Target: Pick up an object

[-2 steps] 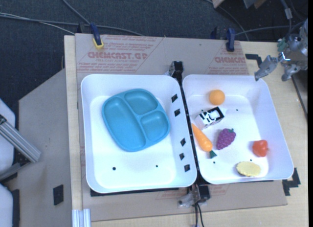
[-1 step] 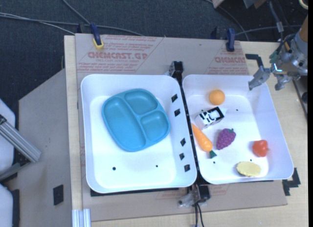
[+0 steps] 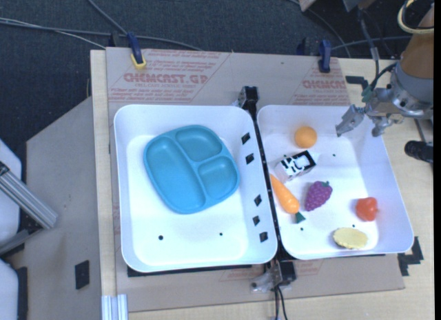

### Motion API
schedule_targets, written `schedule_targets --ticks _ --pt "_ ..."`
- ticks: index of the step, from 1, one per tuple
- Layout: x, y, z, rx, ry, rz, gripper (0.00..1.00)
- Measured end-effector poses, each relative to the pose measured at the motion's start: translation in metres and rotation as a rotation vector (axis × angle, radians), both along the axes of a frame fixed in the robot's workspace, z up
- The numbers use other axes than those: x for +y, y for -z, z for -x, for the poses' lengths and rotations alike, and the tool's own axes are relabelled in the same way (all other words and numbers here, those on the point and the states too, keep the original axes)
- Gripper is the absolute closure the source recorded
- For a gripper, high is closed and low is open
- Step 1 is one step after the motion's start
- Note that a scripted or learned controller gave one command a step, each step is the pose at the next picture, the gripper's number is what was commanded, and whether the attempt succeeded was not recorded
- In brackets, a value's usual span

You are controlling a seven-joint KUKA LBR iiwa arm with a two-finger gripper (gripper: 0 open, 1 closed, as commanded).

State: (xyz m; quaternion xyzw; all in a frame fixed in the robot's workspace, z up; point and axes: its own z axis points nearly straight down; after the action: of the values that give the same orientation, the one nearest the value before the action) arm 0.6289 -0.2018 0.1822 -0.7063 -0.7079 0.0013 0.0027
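The right bin (image 3: 386, 174) holds an orange ball (image 3: 305, 136), a black-and-white block (image 3: 298, 164), an orange carrot (image 3: 284, 196), a purple bunch of grapes (image 3: 318, 194), a red tomato-like piece (image 3: 366, 208) and a yellow flat piece (image 3: 351, 238). My gripper (image 3: 363, 123) hangs over the bin's far right corner, its two fingers spread apart with nothing between them. It stands to the right of the orange ball and clear of every object.
A blue sectioned plate (image 3: 191, 167) lies in the left bin (image 3: 138, 229). A black divider strip (image 3: 258, 174) runs between the bins. Clamps (image 3: 136, 55) hold the board at the back edge. Cables trail across the dark floor behind.
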Motion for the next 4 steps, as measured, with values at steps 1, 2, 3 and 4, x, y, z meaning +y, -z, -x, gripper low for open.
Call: schedule_targets --ticks 1,2,3,4 --pt "0.001 0.043 0.004 0.0 0.002 0.0 0.0" --pt "0.001 0.028 0.001 -0.007 0.0 0.002 1.0" --pt "0.007 -0.018 0.001 -0.011 0.001 0.003 1.0" --pt "0.006 -0.073 0.0 -0.013 0.0 0.004 1.0"
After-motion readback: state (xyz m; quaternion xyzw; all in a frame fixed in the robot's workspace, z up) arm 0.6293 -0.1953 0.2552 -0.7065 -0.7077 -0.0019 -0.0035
